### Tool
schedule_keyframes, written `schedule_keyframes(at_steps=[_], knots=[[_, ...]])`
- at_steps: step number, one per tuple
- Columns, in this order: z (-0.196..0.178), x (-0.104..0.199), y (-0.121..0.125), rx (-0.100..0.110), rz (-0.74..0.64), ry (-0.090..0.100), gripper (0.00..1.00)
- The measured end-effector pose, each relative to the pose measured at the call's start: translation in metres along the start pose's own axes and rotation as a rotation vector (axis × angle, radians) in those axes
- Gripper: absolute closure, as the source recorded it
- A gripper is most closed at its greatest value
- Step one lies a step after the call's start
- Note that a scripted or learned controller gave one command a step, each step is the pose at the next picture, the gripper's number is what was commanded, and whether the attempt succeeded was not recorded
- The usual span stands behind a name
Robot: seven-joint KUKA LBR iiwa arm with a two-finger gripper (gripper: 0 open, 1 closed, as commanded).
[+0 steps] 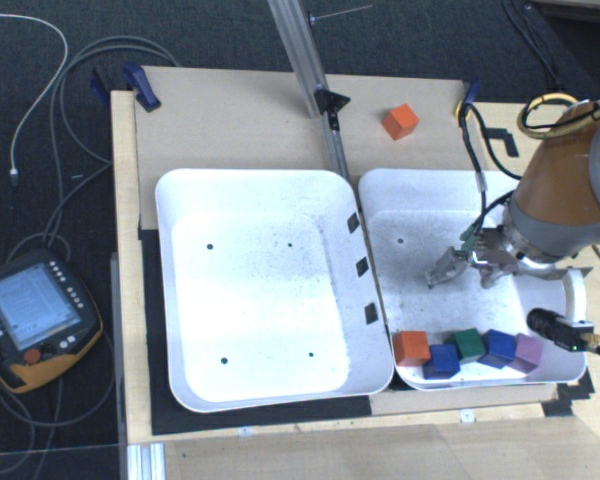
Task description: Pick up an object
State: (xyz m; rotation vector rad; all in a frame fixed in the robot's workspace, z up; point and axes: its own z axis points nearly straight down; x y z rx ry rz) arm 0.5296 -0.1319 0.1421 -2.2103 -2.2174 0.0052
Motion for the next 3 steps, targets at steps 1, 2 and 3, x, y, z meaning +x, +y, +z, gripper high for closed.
schedule_keyframes(at_steps=[1, 2, 3], knots=[[0.045, 0.034, 0.021, -0.003, -0.001, -0.001, 0.0], [0.032, 0.031, 0.022, -0.01, 0.002, -0.003, 1.0], [0.021, 0.032, 0.023, -0.013, 0.002, -0.003, 1.0]])
